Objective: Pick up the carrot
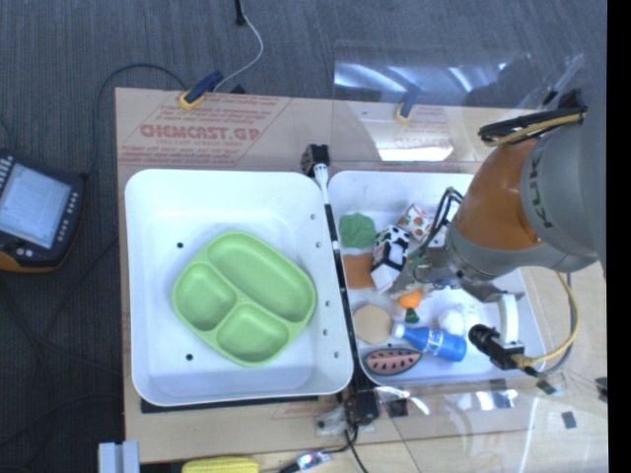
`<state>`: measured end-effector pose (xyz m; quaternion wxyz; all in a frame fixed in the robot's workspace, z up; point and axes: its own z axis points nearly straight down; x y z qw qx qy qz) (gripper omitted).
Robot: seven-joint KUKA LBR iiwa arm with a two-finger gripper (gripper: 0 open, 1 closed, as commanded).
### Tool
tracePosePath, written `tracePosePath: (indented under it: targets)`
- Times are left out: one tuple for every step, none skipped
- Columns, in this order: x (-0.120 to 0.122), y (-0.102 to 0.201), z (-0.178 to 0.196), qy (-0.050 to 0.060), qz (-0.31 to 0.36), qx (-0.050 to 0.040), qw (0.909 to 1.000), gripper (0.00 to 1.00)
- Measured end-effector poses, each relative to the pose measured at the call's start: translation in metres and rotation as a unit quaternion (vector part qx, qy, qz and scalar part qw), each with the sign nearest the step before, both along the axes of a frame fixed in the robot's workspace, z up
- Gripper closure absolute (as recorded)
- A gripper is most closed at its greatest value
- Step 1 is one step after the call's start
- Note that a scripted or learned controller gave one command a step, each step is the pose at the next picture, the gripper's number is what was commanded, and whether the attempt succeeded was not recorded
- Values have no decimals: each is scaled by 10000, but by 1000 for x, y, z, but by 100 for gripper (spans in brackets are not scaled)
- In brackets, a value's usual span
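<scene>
Right white bin (513, 308) (cluttered), small orange carrot (410, 300), arm (513, 210) overhead.

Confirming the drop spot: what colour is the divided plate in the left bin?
Light green plate, seen in the camera view.

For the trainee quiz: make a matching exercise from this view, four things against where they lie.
Things:
1. green divided plate
2. watermelon slice
3. blue bottle
4. handheld screen

Places:
A. on the floor, left of the bench
B. in the left bin
C. at the near edge of the right bin
D. in the right bin, just behind the watermelon slice

Pairs: 1-B, 2-C, 3-D, 4-A
</scene>
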<state>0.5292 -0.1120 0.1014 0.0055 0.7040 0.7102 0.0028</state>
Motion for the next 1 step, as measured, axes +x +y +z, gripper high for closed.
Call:
tracePosePath:
  targets:
    - [54, 51, 83, 61, -1144, 17, 9934, 100]
